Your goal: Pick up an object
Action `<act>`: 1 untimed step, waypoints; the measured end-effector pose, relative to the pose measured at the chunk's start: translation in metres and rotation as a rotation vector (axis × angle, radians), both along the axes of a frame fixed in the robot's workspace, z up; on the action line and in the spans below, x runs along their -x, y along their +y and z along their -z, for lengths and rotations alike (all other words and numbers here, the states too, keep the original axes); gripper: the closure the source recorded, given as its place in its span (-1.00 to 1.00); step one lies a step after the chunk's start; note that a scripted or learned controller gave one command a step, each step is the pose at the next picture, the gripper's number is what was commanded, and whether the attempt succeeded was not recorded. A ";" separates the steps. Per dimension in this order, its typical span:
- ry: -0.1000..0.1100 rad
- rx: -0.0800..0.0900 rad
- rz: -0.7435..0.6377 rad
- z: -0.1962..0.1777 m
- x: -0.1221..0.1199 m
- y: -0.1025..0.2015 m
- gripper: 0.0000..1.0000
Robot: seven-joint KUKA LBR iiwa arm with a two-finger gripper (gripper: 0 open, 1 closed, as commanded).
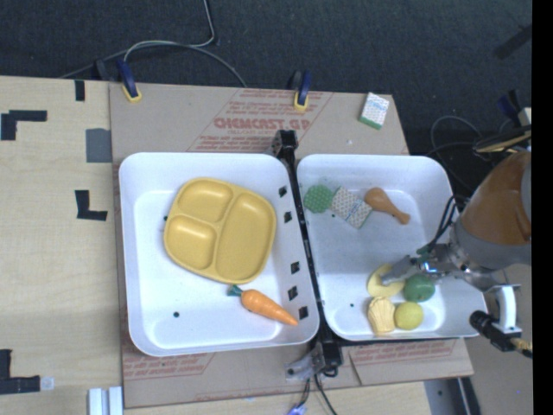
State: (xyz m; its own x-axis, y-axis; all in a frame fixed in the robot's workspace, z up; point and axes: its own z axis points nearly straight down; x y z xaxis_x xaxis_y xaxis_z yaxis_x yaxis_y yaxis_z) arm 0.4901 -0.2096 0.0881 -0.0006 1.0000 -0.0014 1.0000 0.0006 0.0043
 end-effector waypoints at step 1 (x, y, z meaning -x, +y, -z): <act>-0.004 0.002 0.001 -0.010 -0.001 0.000 1.00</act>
